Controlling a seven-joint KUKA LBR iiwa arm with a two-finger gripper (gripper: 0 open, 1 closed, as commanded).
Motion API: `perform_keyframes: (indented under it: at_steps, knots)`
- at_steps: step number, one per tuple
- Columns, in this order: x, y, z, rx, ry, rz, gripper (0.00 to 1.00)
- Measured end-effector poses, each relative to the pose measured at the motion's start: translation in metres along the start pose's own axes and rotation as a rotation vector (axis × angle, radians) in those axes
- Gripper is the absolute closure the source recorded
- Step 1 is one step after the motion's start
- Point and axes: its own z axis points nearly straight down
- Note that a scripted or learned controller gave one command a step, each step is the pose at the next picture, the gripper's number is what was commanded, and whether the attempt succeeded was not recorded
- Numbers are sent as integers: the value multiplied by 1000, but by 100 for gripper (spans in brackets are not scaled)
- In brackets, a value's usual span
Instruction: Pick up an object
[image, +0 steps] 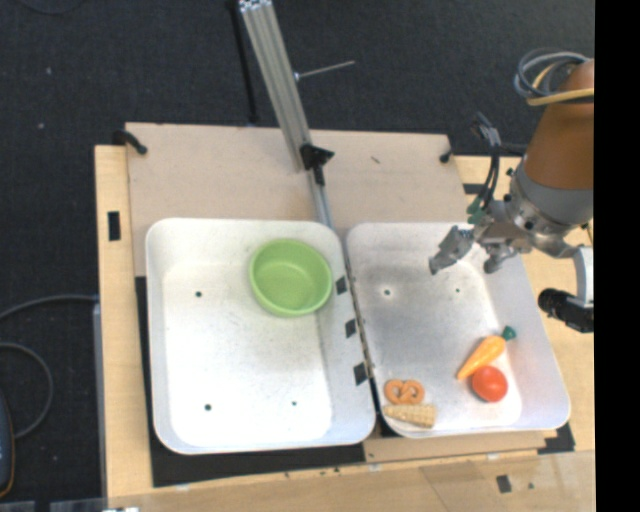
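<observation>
Fingers spread open, holding nothing, hovering above the right bin; the carrot lies toward the bin's near right corner, angled diagonally.

Arm: reaches in from 3 o'clock, above the right bin's far side.
Jaws: two fingers spread apart, nothing between them, above the right bin.
Green bowl: upright in the left bin, toward 1 o'clock.
Carrot: right bin, 5 o'clock, touching the tomato.
Pretzel: at 6 o'clock, just beside a cracker.
Surface: tan board under both bins.
</observation>
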Motion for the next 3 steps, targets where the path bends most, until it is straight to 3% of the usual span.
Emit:
perform_keyframes:
  at_steps: [1, 3]
  knots:
    - [0, 0, 0, -1, 0, 1, 0]
    - [1, -12, 124, 7, -1, 4, 0]
